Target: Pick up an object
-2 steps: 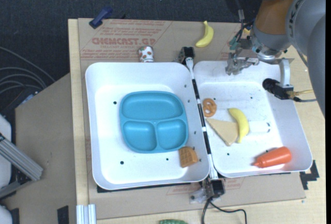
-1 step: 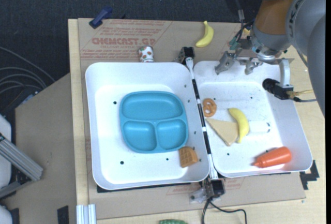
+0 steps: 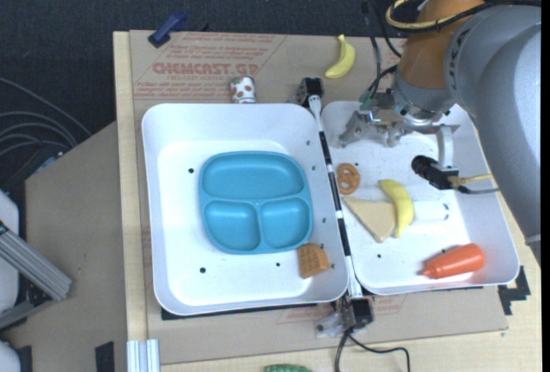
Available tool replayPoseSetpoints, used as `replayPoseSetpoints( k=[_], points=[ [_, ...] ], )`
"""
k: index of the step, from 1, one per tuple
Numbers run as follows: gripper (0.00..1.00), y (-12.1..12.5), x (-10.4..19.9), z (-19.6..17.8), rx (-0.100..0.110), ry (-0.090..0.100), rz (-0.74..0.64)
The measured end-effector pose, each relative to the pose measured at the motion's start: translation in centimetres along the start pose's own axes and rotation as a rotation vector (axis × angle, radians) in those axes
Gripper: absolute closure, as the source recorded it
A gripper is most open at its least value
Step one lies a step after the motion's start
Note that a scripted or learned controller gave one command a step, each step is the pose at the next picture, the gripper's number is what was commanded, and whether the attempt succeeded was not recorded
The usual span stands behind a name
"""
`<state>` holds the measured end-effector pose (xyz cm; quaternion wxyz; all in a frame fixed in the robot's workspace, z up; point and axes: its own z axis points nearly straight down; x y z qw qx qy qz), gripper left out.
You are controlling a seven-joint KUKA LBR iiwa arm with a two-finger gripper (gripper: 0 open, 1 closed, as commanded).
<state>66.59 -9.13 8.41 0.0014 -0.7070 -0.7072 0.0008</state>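
My gripper point(image 3: 375, 131) hangs over the far left corner of the right bin point(image 3: 494, 228), open, with nothing between its fingers. In front of it in that bin lie a brown pretzel point(image 3: 347, 178), a yellow banana point(image 3: 398, 203), a pale cheese wedge point(image 3: 368, 216) partly under the banana, and an orange carrot point(image 3: 453, 261) near the front right corner. The pretzel is the closest of these to the gripper.
The left bin point(image 3: 163, 190) holds a blue divided plate point(image 3: 254, 200) and a small waffle piece point(image 3: 312, 259). Behind the bins, on the cardboard, lie a second banana point(image 3: 340, 59), a small red-and-white cup point(image 3: 244, 89) and a blue object point(image 3: 168, 28).
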Motion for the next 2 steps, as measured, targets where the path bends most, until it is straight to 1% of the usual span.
replayPoseSetpoints(
  k=[1,2],
  points=[
    [1.0,0.1,0.02,-1.11,-0.003,-0.001,-0.001],
    [0.0,0.08,0.02,-1.09,-0.002,-0.001,-0.001]
  ],
)
